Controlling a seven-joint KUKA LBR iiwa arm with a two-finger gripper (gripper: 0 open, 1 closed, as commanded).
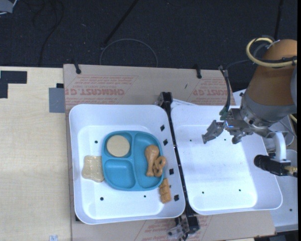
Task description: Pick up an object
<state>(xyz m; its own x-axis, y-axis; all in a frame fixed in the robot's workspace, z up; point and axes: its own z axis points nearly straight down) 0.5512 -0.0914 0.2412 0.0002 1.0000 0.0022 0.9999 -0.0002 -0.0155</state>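
My gripper (224,136) hangs over the upper part of the right bin (261,197), its two fingers spread apart with nothing between them. The objects lie in the left bin (85,122). A blue divided tray (121,177) holds a round tan patty (118,145), a drumstick (151,158) and a pretzel (160,164). A pale bread slice (93,168) lies against the tray's left edge. A small tan piece (164,191) rests by the tray's lower right corner, next to the divider.
A black divider rail (173,149) runs between the two bins. A black fitting (272,164) sticks out at the right bin's right rim. The grey and orange arm (273,84) reaches in from the upper right. Cardboard lies under the bins.
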